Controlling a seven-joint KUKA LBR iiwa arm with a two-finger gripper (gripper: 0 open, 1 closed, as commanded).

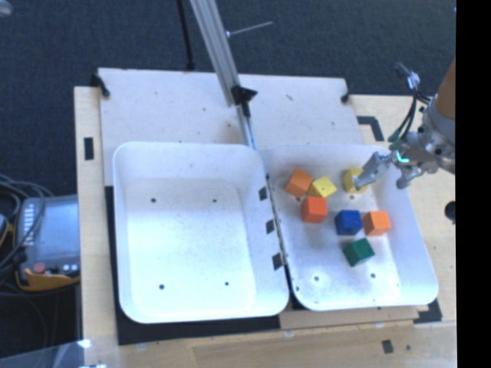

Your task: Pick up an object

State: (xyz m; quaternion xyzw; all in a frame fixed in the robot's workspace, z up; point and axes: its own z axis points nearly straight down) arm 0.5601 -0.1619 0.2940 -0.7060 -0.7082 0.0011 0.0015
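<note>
The right bin point(420, 276) holds several small blocks: an orange cube point(299, 182), a yellow cube point(324, 187), a red-orange cube point(314, 208), a blue cube point(348, 221), another orange cube point(377, 221) and a green cube point(357, 251). A small yellow piece point(351, 180) lies at the bin's upper middle. My gripper point(389, 173) hangs over the bin's upper right part, open, with nothing between its fingers. Its left finger point(373, 168) is right beside the yellow piece; whether they touch is unclear.
The left bin point(123, 205) sits beside the right one, their rims meeting in the middle. A slanted metal post point(219, 48) rises from behind the bins. A grey device with cables point(46, 240) lies off the bench at the left.
</note>
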